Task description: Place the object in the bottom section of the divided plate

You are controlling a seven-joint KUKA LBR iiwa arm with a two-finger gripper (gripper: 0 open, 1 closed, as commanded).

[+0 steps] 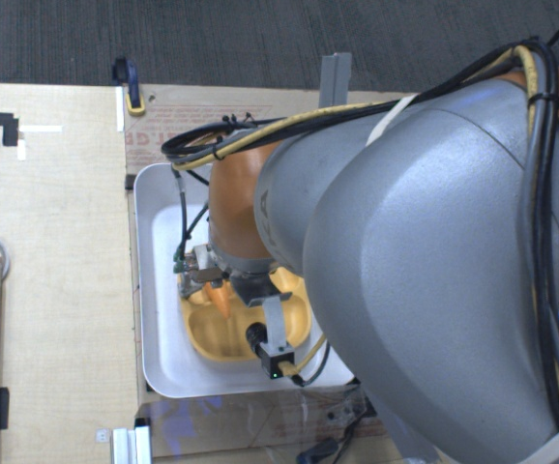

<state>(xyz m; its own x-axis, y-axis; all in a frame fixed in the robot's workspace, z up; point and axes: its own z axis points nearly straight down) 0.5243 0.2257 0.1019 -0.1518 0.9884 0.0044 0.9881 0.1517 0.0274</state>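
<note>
Pale wooden tabletop (57, 288) carries the shallow white bin (154, 288) where my gripper (212, 293), grip state I cannot tell, hovers beside a small orange object (220, 301) over the yellow divided plate (212, 336), so I'd descend gently toward the lower-frame section before releasing.

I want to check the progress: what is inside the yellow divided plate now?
In the yellow divided plate, a small orange object lies near its upper edge, just below the gripper. The plate's lower section looks bare. The arm covers the plate's right part, so its contents there cannot be seen.
</note>
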